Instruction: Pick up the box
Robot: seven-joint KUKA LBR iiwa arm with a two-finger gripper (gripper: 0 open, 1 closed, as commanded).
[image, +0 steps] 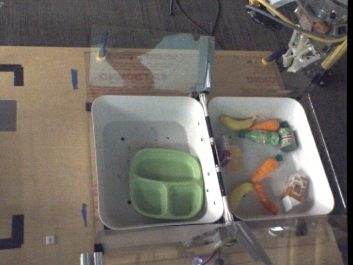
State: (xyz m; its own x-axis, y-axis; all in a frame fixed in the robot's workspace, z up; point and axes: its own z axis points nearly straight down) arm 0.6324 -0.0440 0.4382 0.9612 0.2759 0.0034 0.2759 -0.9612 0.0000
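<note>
The box (295, 191) is a small orange and white carton lying tilted in the near right corner of the right bin (317, 142). My gripper (298, 59) hangs above the bench beyond the far right corner of that bin, well away from the box and high over the floor edge. Nothing is seen held in it.
The right bin also holds two bananas (237, 122), two carrots (264, 169), a green bottle (260, 137), a small can (287, 139) and a dark packet (225, 150) by the left wall. A green divided plate (165, 184) lies in the left bin (110, 126).
</note>
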